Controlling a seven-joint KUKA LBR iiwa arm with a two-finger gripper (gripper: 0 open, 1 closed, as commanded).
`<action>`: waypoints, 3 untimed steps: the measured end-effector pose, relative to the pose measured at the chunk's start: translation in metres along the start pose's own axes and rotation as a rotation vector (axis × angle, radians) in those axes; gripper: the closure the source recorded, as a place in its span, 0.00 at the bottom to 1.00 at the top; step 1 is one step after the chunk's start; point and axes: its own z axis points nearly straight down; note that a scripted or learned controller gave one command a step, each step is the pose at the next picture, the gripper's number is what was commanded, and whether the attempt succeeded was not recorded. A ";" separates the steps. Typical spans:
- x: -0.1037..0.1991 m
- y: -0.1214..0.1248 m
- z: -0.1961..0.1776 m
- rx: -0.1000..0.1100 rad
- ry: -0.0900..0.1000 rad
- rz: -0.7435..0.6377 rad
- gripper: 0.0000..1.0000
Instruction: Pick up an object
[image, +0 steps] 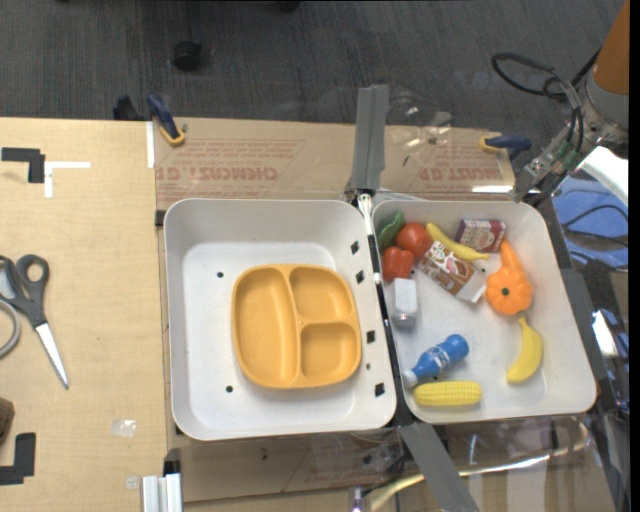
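The right bin (560, 390) holds several toy foods: a red tomato (413, 238), a red pepper (397, 262), a green piece (390, 226), a small banana (455, 243), a dark red box (481, 235), a brown and white packet (451, 270), an orange pumpkin (509, 287), a yellow banana (526, 352), a corn cob (447, 394), a blue and white bottle (438, 358) and a grey block (404, 301). The arm (610, 60) is at the top right corner, above and behind the right bin, with its wrist parts and cables (560, 150) near the bin's far right corner.
The left bin (190, 330) holds a yellow divided plate (297, 325). Scissors (38, 310) lie on the wooden bench at the left. Cardboard (260, 165) lies behind the bins, with a blue clip (166, 118) on it. A grey strip (370, 135) runs between the bins.
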 end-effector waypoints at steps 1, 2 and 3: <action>-0.034 -0.032 0.185 -0.001 -0.002 0.112 1.00; 0.006 0.005 0.056 -0.002 -0.001 0.110 1.00; 0.032 -0.028 0.154 -0.015 -0.018 -0.105 1.00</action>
